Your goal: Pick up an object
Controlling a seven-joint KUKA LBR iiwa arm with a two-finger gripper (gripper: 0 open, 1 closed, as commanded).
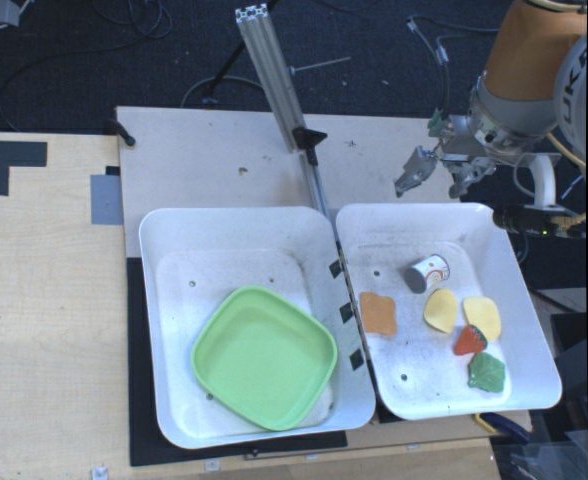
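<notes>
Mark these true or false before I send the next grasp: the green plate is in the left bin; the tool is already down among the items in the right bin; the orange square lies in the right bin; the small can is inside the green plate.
1. The green plate lies in the left bin. True.
2. The tool is down among the items in the right bin. False: it sits up beyond that bin's far edge, holding nothing.
3. The orange square lies in the right bin. True.
4. The small can is inside the green plate. False: it lies in the right bin, near the yellow pieces.
</notes>
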